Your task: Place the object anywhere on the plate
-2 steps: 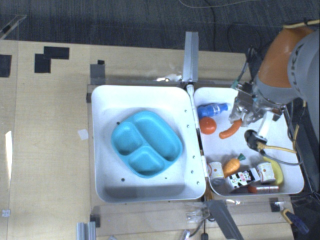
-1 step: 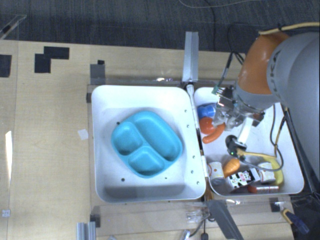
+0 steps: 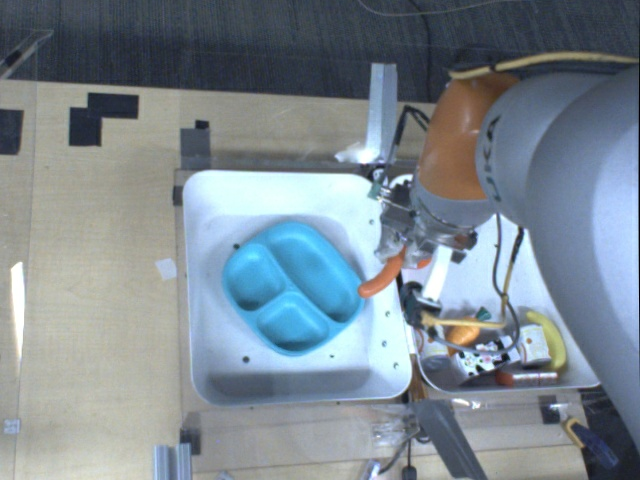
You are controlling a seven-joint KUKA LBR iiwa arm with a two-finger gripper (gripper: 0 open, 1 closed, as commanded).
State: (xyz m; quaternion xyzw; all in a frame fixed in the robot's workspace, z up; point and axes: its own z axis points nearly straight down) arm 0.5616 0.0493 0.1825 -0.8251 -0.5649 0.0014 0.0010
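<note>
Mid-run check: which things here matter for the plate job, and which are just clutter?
In the job:
- blue plate, left bin
- orange carrot-like object at the gripper

Lying about, right bin:
- banana
- small orange piece
- red item

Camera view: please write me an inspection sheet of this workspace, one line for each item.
Surface: light wooden bench bearing two white bins side by side.
Job's things: blue plate with three compartments lies in the left bin; orange carrot-like object hangs tilted at the plate's right edge, above the bin floor.
Clutter: right bin holds a banana, an orange round item and small mixed pieces.
Grippers: pincer at the object's upper end; whether it grips cannot be told.
Cables: thin cable on the dark floor; wires run down the wrist.
Surroundings: black markers on the bench, metal brackets at the bin corners.
</note>
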